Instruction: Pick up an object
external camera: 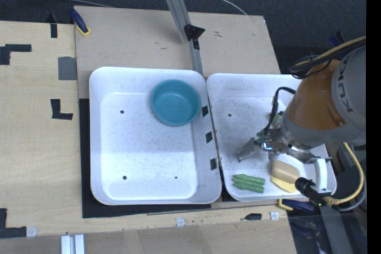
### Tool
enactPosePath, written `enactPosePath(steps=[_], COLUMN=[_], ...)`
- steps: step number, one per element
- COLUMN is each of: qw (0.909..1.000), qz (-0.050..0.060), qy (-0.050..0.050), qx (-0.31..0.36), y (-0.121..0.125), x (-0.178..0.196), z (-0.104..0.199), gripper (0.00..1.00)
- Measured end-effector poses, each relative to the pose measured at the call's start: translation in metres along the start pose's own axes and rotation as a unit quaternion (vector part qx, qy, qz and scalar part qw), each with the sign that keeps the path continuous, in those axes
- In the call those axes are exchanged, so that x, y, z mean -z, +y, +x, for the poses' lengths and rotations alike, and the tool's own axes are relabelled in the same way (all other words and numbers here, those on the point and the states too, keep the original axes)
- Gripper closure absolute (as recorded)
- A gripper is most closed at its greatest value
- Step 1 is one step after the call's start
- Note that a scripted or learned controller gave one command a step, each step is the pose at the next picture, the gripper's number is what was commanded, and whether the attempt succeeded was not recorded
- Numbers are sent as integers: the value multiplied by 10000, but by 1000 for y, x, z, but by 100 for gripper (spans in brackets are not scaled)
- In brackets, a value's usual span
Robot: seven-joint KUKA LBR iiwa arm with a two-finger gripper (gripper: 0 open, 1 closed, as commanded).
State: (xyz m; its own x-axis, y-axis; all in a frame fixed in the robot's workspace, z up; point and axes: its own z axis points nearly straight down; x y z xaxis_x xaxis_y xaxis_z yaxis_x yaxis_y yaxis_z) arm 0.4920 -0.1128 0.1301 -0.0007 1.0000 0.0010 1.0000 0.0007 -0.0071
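Arm: my grey arm, with its orange band [318, 101], reaches in from the right and hangs over the right bin [238, 95].
Gripper: my gripper [245, 153] sits low over the middle of the right bin, its dark fingers pointing down and to the left toward the bin floor.
Hand state: I cannot tell whether it is wide or narrow; the tips show as one dark shape at this angle, and I can make out nothing between them.
Green object: a small green bean-like piece [248, 182] lies flat near the front wall of the right bin, just below my fingertips and apart from them.
Yellow object: a pale yellow block [285, 175] lies in the front right corner of the same bin, just beside the green piece and partly under my wrist.
Blue bowl: a blue bowl [175, 102] stands upright in the back right part of the left bin [119, 128], near the wall shared with the right bin and well apart from my gripper.
Bench: both bins sit side by side on a wooden bench [36, 128], their inner walls touching.
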Motion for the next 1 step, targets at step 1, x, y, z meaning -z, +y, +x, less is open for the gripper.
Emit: enactPosePath(steps=[1], qw=[10000], qz=[-29], qy=[-13], qx=[-2], y=[0], x=[-42], z=[0], gripper=[0])
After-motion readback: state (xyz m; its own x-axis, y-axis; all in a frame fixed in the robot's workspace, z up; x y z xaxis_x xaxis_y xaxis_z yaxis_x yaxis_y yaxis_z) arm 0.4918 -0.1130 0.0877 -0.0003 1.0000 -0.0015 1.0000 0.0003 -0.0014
